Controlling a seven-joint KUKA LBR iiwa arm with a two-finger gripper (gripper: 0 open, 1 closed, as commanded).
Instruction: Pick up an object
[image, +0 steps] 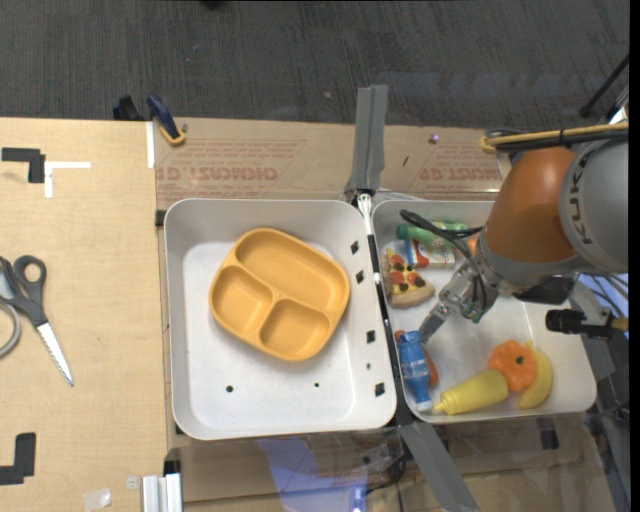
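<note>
My gripper (432, 325) hangs low in the right bin (560, 405), reaching down and left from the grey and orange arm (535, 215). Its tip sits just above the upper end of a blue bottle-like toy (412, 368) lying by the bin's left wall; I cannot tell if they touch. A toy pizza slice (407, 281) lies just up and left of the tip. A yellow squeeze bottle (474, 393), an orange toy fruit (512, 364) and a yellow banana (541, 381) lie at the front right. A green item (428, 232) lies at the back, partly hidden by the arm.
The left bin (190, 400) holds a yellow divided plate (280, 293). Scissors (35, 312) lie on the wooden bench at far left. A grey divider (368, 140) stands between the bins at the back.
</note>
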